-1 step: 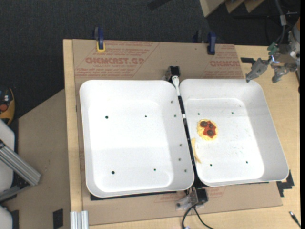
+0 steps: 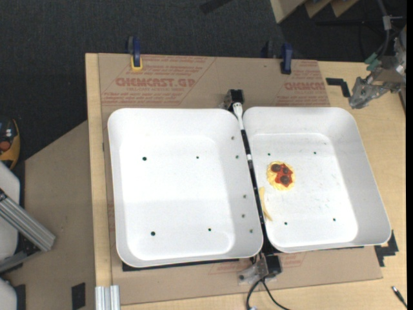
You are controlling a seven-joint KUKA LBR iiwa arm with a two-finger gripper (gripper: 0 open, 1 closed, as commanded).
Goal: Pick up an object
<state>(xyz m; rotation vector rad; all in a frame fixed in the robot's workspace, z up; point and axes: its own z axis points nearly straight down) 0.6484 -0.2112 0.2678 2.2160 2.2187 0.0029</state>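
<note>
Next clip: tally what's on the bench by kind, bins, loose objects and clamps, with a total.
White bins: 2 (left bin, right bin)
Loose objects: 1 (yellow piece with red and dark spots, in the right bin)
Blue clamps: 2 (left clamp, right clamp)
Total: 5

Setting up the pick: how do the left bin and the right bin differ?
The right bin holds a small yellow object with red and dark spots; the left bin shows just dark dots. The right bin lies nearer the claw. Both are shallow, white, round-cornered.
</note>
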